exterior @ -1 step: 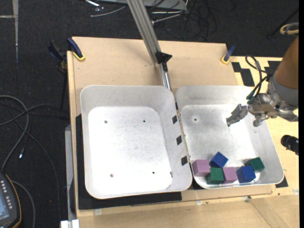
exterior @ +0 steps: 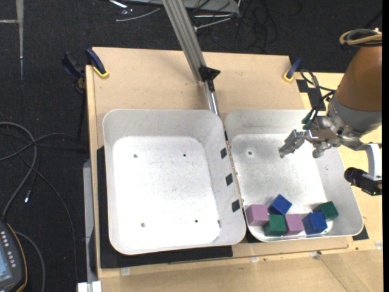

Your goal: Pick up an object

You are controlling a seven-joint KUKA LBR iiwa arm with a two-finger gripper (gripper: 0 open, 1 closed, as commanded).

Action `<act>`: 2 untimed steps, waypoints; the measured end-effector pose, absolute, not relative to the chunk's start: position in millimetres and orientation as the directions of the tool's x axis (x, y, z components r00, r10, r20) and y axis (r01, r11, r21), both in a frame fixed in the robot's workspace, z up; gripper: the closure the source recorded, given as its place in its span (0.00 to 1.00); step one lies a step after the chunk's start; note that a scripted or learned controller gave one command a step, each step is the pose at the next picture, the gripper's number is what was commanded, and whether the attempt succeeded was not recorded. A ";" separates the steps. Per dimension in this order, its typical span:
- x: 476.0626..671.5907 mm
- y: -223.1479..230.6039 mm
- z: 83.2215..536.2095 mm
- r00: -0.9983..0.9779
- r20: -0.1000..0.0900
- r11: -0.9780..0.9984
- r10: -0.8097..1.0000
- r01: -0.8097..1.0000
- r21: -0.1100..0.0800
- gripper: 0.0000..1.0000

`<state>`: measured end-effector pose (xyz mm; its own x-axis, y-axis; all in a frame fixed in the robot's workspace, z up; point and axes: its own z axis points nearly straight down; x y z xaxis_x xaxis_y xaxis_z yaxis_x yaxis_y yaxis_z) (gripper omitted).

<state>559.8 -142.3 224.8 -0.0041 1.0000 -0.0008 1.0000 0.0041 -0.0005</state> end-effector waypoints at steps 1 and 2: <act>573.9 -119.8 211.2 -0.005 0.000 0.005 1.000 1.000 -0.001 0.00; 550.8 -98.7 207.8 -0.004 0.000 0.004 1.000 1.000 -0.002 0.00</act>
<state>550.8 -98.7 207.8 -0.0042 1.0000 0.0004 1.0000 0.0042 -0.0019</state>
